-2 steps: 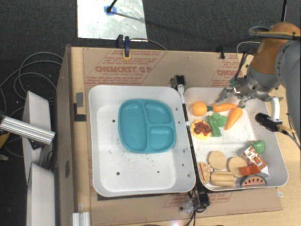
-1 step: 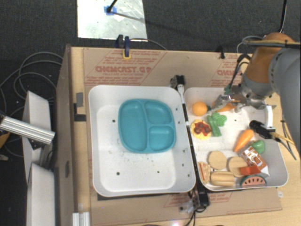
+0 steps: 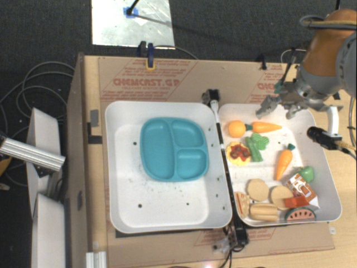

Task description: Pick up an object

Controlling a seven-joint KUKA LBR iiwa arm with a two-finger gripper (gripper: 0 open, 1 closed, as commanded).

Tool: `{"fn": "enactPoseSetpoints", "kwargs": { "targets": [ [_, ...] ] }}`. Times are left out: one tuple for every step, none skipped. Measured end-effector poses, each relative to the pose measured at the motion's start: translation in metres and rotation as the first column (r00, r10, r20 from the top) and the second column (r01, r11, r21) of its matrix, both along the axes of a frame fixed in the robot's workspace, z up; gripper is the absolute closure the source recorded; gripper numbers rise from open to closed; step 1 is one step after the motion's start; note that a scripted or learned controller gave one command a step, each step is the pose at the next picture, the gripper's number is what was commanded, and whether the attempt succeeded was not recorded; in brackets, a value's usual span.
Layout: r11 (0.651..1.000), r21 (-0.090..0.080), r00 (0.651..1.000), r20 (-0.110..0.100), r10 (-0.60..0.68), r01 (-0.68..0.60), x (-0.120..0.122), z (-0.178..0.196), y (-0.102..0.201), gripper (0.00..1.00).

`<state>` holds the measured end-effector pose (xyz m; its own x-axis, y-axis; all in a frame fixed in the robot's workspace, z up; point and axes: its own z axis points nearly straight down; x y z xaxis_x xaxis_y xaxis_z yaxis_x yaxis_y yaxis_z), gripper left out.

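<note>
My gripper [image 3: 278,110] hangs open over the far edge of the right bin [image 3: 329,178], with nothing between its fingers. Just in front of it lie a small carrot [image 3: 266,127] and an orange ball [image 3: 236,128]. Further forward are a green broccoli piece [image 3: 257,146], a yellow and red slice [image 3: 240,152] and a second carrot [image 3: 284,162], which lies slanted. At the near end sit two round tan biscuits [image 3: 257,190], a bread roll [image 3: 262,211], a small carton [image 3: 301,186] and a watermelon slice [image 3: 298,214].
The left bin [image 3: 125,166] holds a teal divided plate [image 3: 173,148]. A black divider clip [image 3: 212,98] sits between the bins at the far side. Brown cardboard [image 3: 167,80] lies under both bins, and cables trail off at the left.
</note>
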<state>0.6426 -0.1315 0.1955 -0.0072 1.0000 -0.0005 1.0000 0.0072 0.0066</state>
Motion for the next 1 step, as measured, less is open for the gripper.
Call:
{"fn": "enactPoseSetpoints", "kwargs": {
  "targets": [
    [1.0, 0.0, 1.0, -0.009, -0.008, 0.008, -0.0411, -0.0365, -0.0183, 0.0]
  ]
}}
